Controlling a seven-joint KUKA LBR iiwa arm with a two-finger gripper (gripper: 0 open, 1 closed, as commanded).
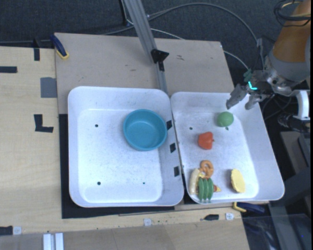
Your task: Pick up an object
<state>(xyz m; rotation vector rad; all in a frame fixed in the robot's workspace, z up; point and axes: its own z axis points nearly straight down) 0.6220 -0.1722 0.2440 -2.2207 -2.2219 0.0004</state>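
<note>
The claw (241, 100) hangs with fingers spread wide, holding nothing, over the right white bin's (261, 155) far edge. Near it, inside that bin's far part, lies a small round green ball (225, 119).

Even, diffuse overhead lighting is seen, with the two white bins (120, 194) rendered bright but not blown out. Only faint, short shadows are cast beside the blue bowl (144, 129). Slight softness and coarse grain are observed throughout; the surroundings remain dim.
</note>
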